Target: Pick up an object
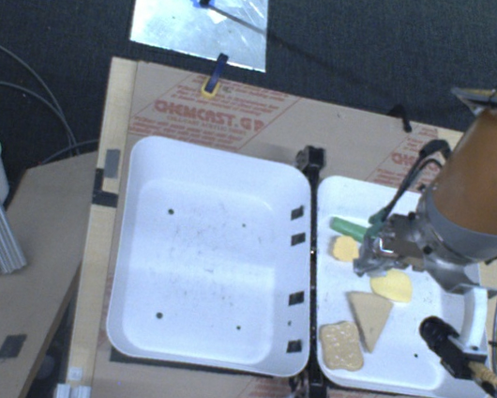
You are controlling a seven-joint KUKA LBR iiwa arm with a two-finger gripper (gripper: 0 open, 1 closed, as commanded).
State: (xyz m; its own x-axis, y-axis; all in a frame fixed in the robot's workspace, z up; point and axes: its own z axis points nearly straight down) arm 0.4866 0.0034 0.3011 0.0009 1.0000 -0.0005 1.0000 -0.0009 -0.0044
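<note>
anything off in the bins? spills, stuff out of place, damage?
Nothing stands out. The items lie flat inside the right bin: green piece, round yellow piece, yellow piece, tan wedge, waffle-like tan piece. None hangs over a rim. The hand sits low among them; the left bin looks intact.

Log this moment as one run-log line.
arm: over right bin | gripper: low among items, grasp unconfirmed | right bin: green piece, yellow pieces, tan wedge, tan biscuit | left bin: no items
</note>
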